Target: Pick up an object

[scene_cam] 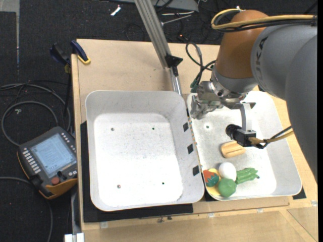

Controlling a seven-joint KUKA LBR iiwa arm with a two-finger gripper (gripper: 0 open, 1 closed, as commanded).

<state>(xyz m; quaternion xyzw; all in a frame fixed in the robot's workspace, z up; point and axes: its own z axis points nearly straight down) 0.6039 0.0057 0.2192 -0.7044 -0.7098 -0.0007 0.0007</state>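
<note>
My gripper hangs over the far left corner of the right bin, close to the wall shared with the left bin. I see nothing in it. Several small objects lie in the near part of the right bin: a tan wooden block, a white egg-shaped piece, a long green toy, a round green piece and a red and yellow piece. They all lie well toward the camera from the gripper. The grey arm with its orange band covers the bin's far right part.
The left bin sits beside the right one, its floor speckled with dark spots. A metal rod slants down from the back to the bins' shared far corner. A black cable fitting hangs from the arm just above the tan block.
</note>
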